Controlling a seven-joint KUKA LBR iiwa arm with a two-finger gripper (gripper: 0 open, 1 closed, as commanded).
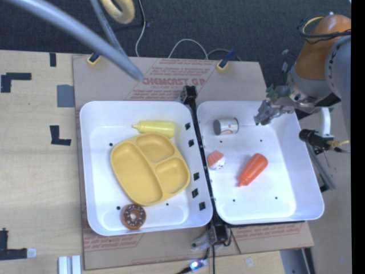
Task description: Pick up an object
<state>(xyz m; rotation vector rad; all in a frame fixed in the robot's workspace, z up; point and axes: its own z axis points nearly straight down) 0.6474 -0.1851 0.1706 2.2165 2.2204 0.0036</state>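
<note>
Carrot (252,169) toy, orange, aslant in the near half of the right bin (317,212), on bare white floor and apart from everything else, so probably easy to pick. Across the central divider, nearer the front rim of the left bin (85,153), a chocolate donut (134,216), just beside a yellow divided plate (151,170) that takes up most of that bin. Back on the right, left of the carrot's tip and close to the divider, a small pink-and-white piece (215,160), too small to identify. Farther on, a short can (226,126) on its side in the right bin's far half, level with a yellow bottle (155,128) lying along the left bin's far wall. Just right of the can, over the far right part of that bin, the tool (267,114), carried by the grey arm (319,67) with its orange band; impossible to tell whether spread or closed, and nothing seen in its hold. Poised there, judging by position, for the can first and the carrot second; no pick made yet. Under both bins, a printed cardboard sheet (171,76), pinned at its far edge by a yellow clamp (93,59) and a blue clamp (226,59), presumably to stop sliding. Beneath that, a pale wooden surface (34,153) with dark tape marks. Beyond, dark floor (239,16), a loop of white cable (182,43), and a blurred grey tube (57,16) crossing the far left corner.
</note>
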